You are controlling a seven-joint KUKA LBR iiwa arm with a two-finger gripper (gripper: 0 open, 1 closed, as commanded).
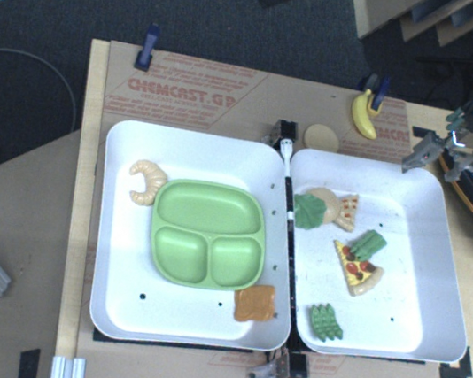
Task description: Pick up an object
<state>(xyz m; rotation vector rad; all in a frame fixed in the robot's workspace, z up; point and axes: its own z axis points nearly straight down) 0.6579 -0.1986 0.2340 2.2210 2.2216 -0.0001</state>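
The jaws hang spread open with nothing in them, off the far right corner of the right bin (440, 262), well away from the pizza slice (357, 272) lying mid-bin, while the left bin (116, 208) has a green tray (208, 234) and croissant (147, 182).

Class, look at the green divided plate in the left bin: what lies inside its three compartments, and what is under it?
All three compartments of the green divided plate show bare green surface, with no food in them. The plate rests on the floor of the left bin; the patch of floor beneath it is covered.
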